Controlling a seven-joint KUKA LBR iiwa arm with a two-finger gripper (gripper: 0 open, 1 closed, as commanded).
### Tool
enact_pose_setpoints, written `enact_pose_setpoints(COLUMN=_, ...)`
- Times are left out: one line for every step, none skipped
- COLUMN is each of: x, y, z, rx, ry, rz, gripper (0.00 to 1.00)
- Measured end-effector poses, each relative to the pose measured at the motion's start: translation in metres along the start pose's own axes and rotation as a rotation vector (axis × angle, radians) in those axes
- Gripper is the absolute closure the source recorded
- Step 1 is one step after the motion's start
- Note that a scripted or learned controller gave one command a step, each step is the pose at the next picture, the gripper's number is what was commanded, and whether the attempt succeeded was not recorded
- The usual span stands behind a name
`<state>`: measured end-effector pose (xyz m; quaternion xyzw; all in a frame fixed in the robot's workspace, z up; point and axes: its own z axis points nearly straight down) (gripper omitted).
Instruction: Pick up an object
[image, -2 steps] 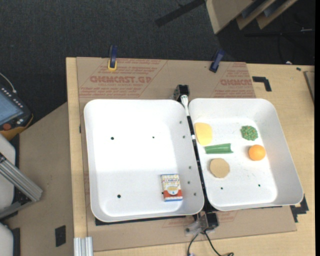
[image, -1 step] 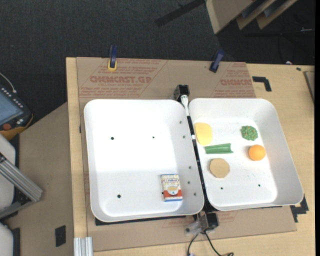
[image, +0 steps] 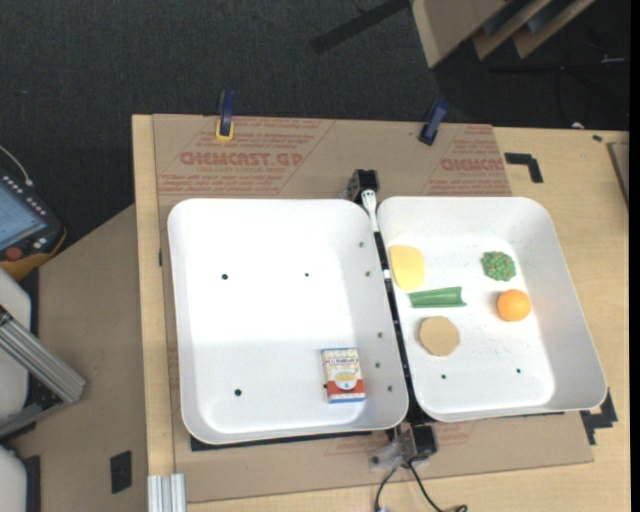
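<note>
The left bin holds a small printed box near its front right corner. In the right bin lie a pale yellow piece, a green bean-like stick, a round tan cookie-like disc, an orange ball and a bumpy green broccoli-like piece.
Both bins rest on a brown board held by blue clamps at its back edge. A cable and connector sit at the front between the bins. A metal rail and a screen device stand at the left.
</note>
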<state>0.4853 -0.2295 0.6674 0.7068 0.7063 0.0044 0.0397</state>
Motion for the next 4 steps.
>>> enact_pose_setpoints(x=-0.001, y=0.001, z=-0.011, rx=-0.006, ry=-0.004, rz=0.001, gripper=1.0)
enact_pose_setpoints(x=-0.002, y=0.002, z=-0.022, rx=-0.011, ry=-0.009, rz=0.001, gripper=1.0)
enact_pose_setpoints(x=-0.003, y=0.003, z=-0.033, rx=-0.017, ry=-0.013, rz=0.001, gripper=1.0)
enact_pose_setpoints(x=-0.004, y=0.004, z=-0.044, rx=-0.023, ry=-0.018, rz=0.002, gripper=1.0)
